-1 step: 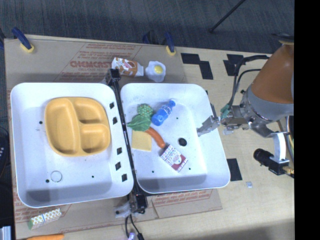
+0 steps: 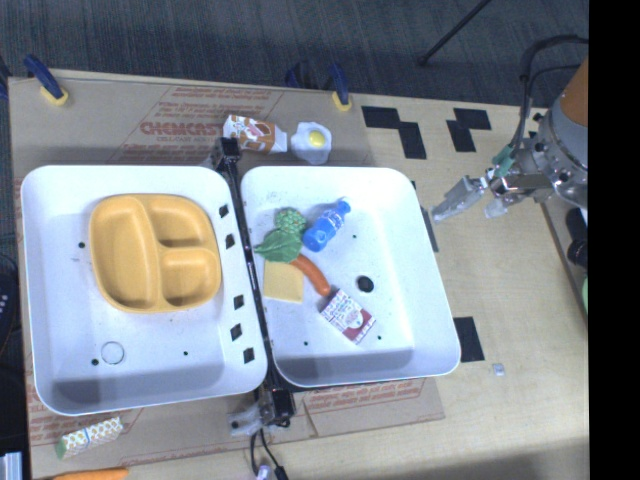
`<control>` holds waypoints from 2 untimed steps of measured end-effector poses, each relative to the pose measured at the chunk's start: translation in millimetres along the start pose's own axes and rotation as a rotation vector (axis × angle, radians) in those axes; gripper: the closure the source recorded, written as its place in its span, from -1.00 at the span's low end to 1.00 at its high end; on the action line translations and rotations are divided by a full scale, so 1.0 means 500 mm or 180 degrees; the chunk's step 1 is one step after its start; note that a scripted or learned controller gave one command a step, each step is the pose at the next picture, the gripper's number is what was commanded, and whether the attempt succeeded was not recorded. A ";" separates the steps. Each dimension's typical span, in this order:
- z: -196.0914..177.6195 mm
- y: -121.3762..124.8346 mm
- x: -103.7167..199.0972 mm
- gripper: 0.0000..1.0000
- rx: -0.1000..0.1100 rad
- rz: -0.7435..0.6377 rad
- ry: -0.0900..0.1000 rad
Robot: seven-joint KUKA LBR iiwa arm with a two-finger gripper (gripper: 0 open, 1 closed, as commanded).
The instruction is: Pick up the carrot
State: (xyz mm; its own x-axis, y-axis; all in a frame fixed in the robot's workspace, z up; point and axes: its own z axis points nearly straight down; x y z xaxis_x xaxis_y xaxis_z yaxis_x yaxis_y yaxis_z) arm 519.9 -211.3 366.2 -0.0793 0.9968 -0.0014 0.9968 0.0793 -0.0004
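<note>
A: How much of the arm (image 2: 570, 118) does the view take in?

B: Little; the right edge cuts it off past the orange band.

A: And the gripper (image 2: 452, 200)?

B: Too small and blurred to tell how its fingers stand.

A: Anything else cropped?

B: An orange object (image 2: 95, 474) is cut by the bottom edge, and the printing on the red packet (image 2: 348, 317) is too small to read.
</note>
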 end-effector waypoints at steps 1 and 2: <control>0.290 -0.029 0.004 -1.00 0.0016 0.0449 0.0012; 0.501 0.021 0.148 -1.00 0.0021 0.0431 0.0012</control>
State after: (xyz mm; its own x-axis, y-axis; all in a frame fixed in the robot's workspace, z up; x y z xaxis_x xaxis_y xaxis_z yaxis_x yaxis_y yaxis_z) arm 524.2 -137.1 115.5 0.0559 0.9984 0.0020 0.9984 -0.0559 -0.0070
